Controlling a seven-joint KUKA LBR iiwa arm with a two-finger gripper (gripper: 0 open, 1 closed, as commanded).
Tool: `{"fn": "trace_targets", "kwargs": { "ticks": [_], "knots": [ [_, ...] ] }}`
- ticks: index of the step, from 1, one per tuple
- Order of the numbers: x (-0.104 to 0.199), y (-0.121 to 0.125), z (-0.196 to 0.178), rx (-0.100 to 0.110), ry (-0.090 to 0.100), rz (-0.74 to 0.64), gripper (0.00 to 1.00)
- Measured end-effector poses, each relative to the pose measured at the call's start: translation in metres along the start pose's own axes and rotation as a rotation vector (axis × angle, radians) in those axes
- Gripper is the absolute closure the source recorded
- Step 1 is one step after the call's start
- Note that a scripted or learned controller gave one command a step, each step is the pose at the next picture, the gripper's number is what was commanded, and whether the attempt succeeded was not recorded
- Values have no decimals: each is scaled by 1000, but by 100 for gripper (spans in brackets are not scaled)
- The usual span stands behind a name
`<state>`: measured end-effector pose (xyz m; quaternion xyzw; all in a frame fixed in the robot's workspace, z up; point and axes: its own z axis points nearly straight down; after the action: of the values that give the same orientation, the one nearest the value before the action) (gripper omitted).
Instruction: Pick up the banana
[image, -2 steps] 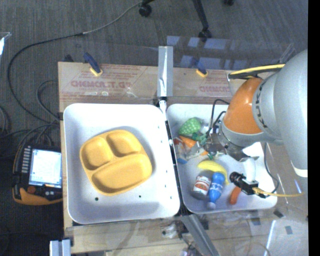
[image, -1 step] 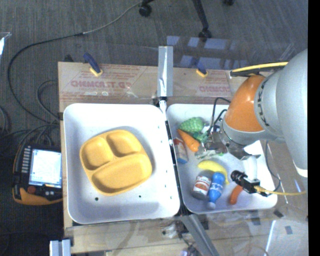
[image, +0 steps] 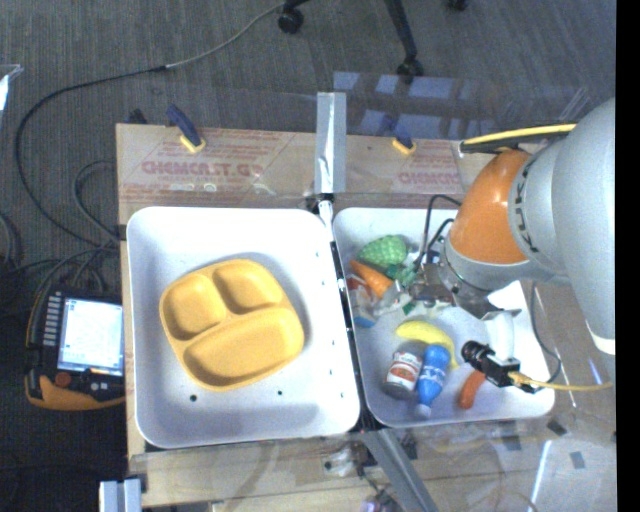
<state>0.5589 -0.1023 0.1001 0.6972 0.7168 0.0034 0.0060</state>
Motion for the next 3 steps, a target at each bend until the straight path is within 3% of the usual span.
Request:
{"fn": "trace_targets", "kwargs": {
  "ticks": [1, 2, 3],
  "knots": [
    [-64, -48, 9, -1, -2, -118, 0],
    [-63, -47, -1, -3, 1, -118, 100],
    [-62, -47, -1, -3, 1, -118, 0]
  ]
}}
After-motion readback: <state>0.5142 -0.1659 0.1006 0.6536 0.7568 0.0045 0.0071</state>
